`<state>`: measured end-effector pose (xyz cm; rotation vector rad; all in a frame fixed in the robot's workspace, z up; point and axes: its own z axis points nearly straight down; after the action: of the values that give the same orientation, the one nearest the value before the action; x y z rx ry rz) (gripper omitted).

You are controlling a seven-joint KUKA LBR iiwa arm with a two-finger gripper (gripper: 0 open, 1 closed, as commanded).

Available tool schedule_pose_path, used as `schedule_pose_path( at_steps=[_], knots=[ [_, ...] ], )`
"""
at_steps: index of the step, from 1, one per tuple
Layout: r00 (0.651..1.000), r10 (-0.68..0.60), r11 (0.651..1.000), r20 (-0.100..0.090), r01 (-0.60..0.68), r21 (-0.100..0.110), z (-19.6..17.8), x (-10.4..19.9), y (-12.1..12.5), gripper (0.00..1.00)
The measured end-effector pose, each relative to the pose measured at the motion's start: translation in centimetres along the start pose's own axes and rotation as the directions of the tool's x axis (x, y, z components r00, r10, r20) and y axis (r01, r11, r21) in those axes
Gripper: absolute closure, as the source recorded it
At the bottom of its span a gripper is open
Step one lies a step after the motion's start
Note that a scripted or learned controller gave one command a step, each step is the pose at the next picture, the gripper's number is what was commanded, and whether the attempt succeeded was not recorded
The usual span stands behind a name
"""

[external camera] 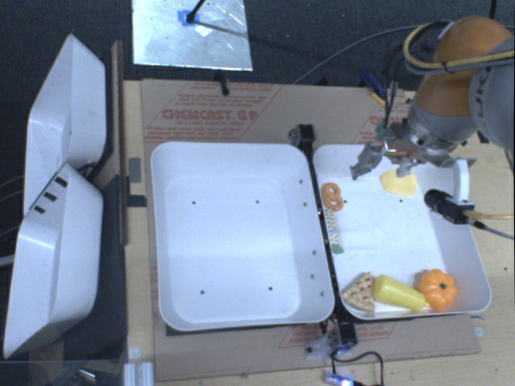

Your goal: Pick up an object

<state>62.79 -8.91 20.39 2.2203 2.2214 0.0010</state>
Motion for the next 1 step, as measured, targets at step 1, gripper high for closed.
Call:
schedule_pose_path(
  at_steps=[1],
  knots=[
    [1.000,0.002,1.000,-0.001,-0.002,0.007,12.33,-1.08,-1.88,0.00]
  ],
)
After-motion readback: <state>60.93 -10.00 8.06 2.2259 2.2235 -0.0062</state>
